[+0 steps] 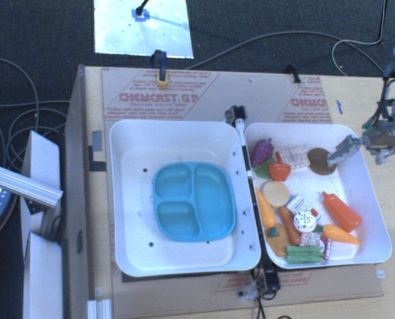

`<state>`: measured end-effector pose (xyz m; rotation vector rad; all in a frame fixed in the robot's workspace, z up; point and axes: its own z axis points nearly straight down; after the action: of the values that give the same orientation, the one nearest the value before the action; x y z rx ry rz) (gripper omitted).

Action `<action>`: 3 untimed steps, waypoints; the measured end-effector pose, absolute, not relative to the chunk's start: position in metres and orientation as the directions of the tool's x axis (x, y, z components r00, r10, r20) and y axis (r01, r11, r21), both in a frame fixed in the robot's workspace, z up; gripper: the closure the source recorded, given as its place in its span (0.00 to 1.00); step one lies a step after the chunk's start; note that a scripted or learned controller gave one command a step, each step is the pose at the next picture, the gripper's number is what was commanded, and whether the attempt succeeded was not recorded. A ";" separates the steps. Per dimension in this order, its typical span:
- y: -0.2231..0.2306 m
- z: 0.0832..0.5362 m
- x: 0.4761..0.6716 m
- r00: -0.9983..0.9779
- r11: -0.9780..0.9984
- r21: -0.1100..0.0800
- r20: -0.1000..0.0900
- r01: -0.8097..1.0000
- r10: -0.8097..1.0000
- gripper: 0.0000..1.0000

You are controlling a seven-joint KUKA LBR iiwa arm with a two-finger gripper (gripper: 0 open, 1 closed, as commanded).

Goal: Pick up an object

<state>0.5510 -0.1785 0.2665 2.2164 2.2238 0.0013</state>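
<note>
Camera view, contents by descending size:

1. Bench: brown board with red lettering, bearing both bins side by side.
2. Left bin: shallow, white, holding item 4.
3. Right bin: shallow, white, touching the left bin along a shared middle edge; holds the toy food, items 6 to 14.
4. Blue tray: three compartments, lying flat in the middle of the left bin.
5. Gripper: at the far right rim of the right bin, grey, reaching in from the right; its tip sits just beside the brown disc. Whether the jaws are wide or narrow cannot be told, and nothing is seen between them.
6. Orange bottle: right side of the right bin, lying tilted.
7. Purple vegetable: far left corner of the right bin.
8. Brown disc: far side, right of the cracker.
9. Cream disc: left of centre, near side of the tomato.
10. Carrot: near right, lying across.
11. Tomato: red, just beside the purple vegetable.
12. Orange stick: along the left wall.
13. Green beans: near edge of the bin.
14. Cracker: pale, speckled, between purple vegetable and brown disc.
</note>
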 end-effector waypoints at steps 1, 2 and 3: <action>-0.116 0.169 0.596 -0.003 0.003 0.000 0.000 1.000 1.000 0.00; -0.095 0.087 0.542 0.003 -0.003 0.012 -0.011 1.000 1.000 0.00; -0.101 0.085 0.611 -0.003 0.003 0.004 -0.001 1.000 1.000 0.00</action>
<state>0.6114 -0.1005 0.0853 2.2154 2.2225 0.0038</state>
